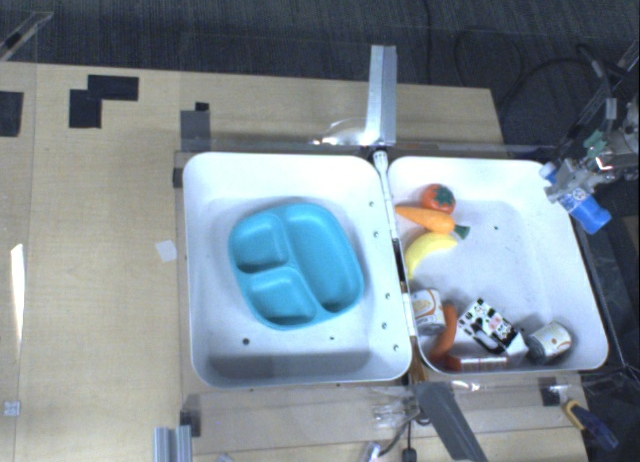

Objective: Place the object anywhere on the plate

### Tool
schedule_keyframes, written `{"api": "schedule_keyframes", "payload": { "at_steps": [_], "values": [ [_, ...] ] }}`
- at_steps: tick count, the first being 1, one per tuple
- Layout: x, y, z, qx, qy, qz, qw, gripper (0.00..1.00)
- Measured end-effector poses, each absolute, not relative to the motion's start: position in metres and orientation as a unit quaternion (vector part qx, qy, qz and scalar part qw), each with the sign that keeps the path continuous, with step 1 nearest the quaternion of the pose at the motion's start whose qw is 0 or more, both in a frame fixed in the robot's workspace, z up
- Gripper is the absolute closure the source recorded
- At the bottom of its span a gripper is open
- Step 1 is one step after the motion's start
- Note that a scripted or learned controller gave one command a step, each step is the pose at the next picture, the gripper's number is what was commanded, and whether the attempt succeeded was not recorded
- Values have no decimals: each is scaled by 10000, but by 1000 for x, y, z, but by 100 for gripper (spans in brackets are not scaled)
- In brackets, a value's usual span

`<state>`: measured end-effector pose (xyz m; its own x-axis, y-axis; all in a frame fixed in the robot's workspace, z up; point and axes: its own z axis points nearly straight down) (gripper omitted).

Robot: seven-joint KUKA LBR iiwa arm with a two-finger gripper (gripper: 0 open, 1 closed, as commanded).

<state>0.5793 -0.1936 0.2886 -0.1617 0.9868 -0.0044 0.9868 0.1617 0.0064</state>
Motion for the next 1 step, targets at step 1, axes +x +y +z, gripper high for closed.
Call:
{"api": "schedule_keyframes", "payload": {
  "at_steps": [1],
  "values": [
    [657, -140, 221, 6152, 7884, 13, 27, 100]
  ]
}}
